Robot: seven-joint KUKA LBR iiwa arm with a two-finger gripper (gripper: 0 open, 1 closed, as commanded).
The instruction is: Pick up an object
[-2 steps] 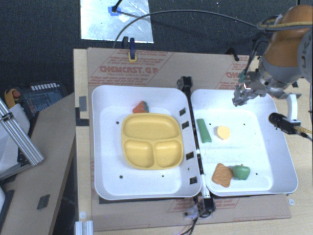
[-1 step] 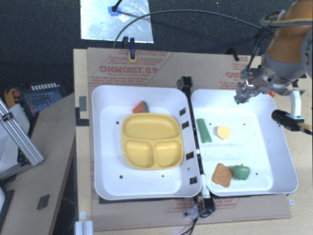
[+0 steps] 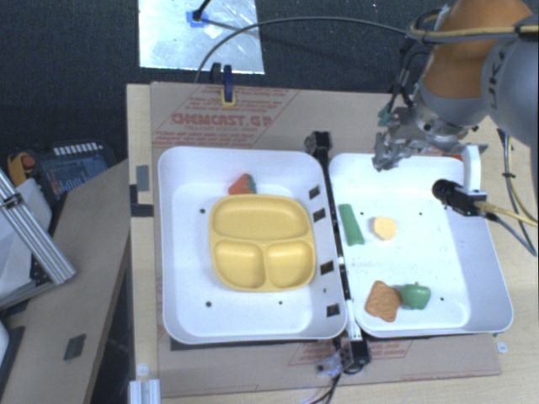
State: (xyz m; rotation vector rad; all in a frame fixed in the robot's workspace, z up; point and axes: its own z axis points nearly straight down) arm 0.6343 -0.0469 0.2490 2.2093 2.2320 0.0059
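On the left, the left bin [image 3: 181, 251] holds a yellow divided tray [image 3: 261, 242] with a small red-orange piece [image 3: 242, 183] at its far edge. Rightward, the right bin [image 3: 480, 268] holds a green stick [image 3: 350, 224], a pale yellow piece [image 3: 385, 227], an orange chunk [image 3: 382, 300] and a green pepper [image 3: 415, 294] touching it. Whether the gripper [image 3: 389, 156], above that bin's far rim, is wide or narrow cannot be told. Risk: descending there would likely strike the rim, well apart from any item.

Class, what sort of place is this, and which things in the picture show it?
Probably a robotics lab: a grey arm with an orange band, two shallow white plastic bins on a cardboard-covered bench, and small toy foods for picking.
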